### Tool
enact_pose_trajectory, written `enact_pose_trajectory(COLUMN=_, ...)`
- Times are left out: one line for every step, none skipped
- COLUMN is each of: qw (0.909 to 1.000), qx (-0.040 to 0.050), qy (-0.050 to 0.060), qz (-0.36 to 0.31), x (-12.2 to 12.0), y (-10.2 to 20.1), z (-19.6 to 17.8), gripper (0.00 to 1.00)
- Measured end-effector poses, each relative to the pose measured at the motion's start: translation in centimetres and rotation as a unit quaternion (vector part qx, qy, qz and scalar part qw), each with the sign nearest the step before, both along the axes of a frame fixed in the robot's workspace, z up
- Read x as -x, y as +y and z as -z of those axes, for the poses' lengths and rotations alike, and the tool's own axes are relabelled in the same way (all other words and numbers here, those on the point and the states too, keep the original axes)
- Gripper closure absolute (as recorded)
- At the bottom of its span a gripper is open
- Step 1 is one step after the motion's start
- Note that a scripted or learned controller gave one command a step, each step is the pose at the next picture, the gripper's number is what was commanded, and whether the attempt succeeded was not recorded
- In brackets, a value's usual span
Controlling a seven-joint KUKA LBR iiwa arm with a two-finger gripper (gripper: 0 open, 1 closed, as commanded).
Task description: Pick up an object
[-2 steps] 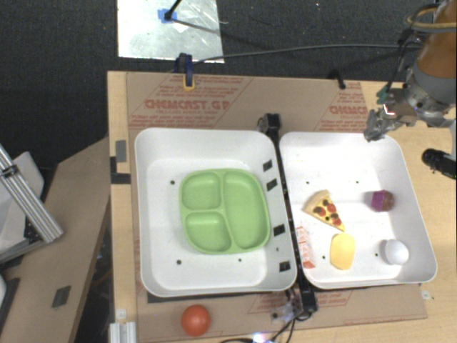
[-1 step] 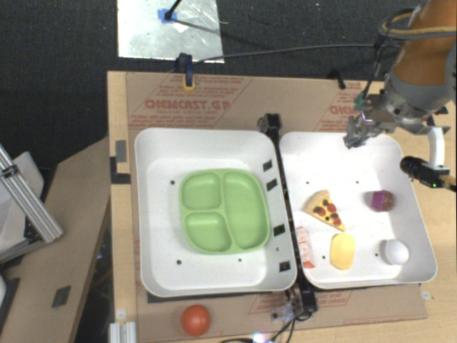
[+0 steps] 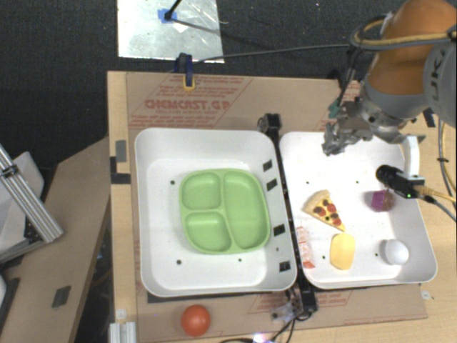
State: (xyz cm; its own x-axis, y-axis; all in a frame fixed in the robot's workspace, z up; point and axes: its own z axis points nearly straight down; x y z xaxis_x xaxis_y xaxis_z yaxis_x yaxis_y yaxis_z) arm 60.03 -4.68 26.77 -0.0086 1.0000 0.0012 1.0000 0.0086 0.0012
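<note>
The gripper (image 3: pixel 334 147) hangs over the right bin's (image 3: pixel 421 259) far left corner; I can't tell how its jaws stand. A pizza slice (image 3: pixel 325 209) lies mid-bin, a yellow piece (image 3: pixel 343 251) toward the near edge.

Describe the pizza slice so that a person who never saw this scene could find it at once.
Look at the right white bin, the one without the green divided plate. Near its middle, toward the left wall, lies the pizza slice. It is the only triangle, tan with red spots; the yellow piece just below it is plain and rounded.
</note>
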Motion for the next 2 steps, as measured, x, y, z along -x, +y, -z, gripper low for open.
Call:
enact_pose_trajectory(qw=1.0, qx=-0.0003, qy=0.001, qz=-0.001, x=1.6, y=6.1, z=1.0, gripper=1.0)
enact_pose_trajectory(qw=1.0, qx=0.0, qy=0.001, qz=0.0, x=2.7, y=10.5, z=1.4, gripper=1.0)
